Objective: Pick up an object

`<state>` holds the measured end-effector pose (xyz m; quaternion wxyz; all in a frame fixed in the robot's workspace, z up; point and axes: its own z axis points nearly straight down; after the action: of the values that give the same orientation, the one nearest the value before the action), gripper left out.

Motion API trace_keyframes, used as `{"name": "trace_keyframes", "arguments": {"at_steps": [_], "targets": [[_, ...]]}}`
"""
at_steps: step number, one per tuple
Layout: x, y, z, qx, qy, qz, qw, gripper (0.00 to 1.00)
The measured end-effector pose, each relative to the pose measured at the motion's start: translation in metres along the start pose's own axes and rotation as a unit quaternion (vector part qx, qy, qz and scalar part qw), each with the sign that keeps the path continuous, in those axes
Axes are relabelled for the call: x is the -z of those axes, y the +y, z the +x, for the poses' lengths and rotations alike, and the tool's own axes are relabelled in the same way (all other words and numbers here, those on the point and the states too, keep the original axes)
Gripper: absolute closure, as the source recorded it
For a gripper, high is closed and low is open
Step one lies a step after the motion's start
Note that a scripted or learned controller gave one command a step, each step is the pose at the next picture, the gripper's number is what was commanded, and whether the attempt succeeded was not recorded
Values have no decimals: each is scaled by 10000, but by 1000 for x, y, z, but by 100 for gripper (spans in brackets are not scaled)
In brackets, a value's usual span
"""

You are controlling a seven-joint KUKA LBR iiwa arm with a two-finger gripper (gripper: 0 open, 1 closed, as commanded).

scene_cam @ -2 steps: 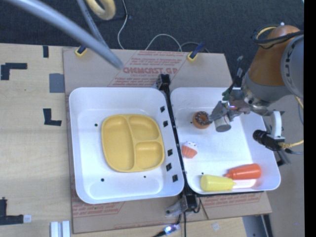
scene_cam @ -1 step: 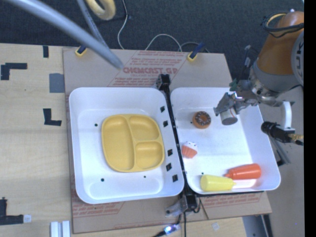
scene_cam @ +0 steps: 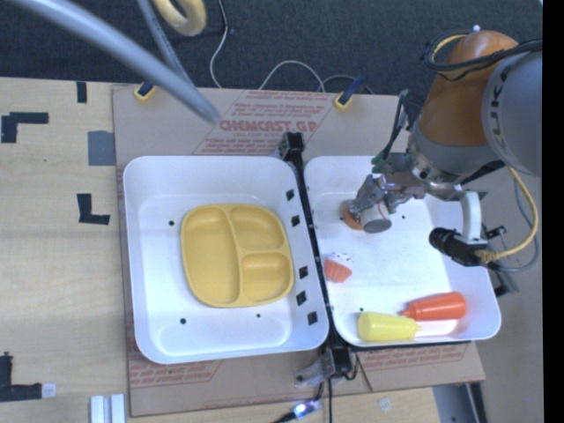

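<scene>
My gripper (scene_cam: 364, 215) hangs low over the upper left part of the right bin (scene_cam: 476, 276). A small orange object (scene_cam: 352, 221) peeks out just under its fingertips, mostly hidden by them. A small orange and white piece (scene_cam: 337, 269) lies near the bin's left wall. Along the bin's front edge lie a yellow object (scene_cam: 386, 326) and an orange and white object (scene_cam: 435, 310). The arm reaches in from the upper right, its orange band (scene_cam: 465, 77) above the wrist.
The left bin (scene_cam: 150, 236) holds a yellow divided plate (scene_cam: 235, 254). A black divider (scene_cam: 302, 227) runs between the bins. A grey pole (scene_cam: 106, 38) crosses the upper left, and cables trail beside the arm at the right.
</scene>
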<state>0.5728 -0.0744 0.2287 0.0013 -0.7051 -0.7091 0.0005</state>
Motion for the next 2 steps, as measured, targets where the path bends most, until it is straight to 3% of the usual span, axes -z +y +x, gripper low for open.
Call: {"name": "trace_keyframes", "arguments": {"at_steps": [1, 2], "targets": [[-12, -16, 50, -2, -1, 7, 10000, 100], [-1, -35, 101, 7, 4, 1, 10000, 100]]}}
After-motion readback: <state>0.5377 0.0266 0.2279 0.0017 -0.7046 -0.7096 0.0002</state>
